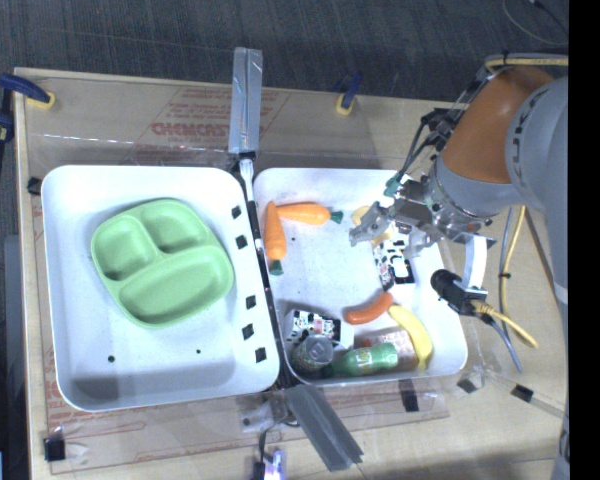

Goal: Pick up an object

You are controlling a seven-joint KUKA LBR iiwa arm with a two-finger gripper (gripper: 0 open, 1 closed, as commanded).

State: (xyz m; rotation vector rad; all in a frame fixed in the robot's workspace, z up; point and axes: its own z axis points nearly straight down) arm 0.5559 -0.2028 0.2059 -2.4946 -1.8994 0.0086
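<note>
— Looking at the right white bin [310, 268], which thing is nearest to the two-finger gripper [380, 230]?

— I think the small black-and-white printed packet [394, 263]. It lies just under the gripper and a little toward the near side of the bin, partly covered by it. If the fingers are open or closed, I cannot tell; the metal parts there are too mixed together

— And the other things?

— A reddish-orange sausage-shaped toy [367, 310] lies further toward the near wall, with its long axis going slanted, up to the right. Just beside it is a yellow banana [412, 332], and near that a green plastic bottle [365, 359] lying on its side along the near wall. Two orange carrot-shaped pieces [276, 230] sit at the far left part of this bin, well apart from the gripper

— So the move depends on what?

— In my judgement, on the packet being almost directly below. A short descent could be enough. For the sausage toy, the gripper must first travel toward the near wall and turn across its slanted axis

— And the left bin?

— It holds a green divided plastic plate [161, 259], far from the arm
</note>
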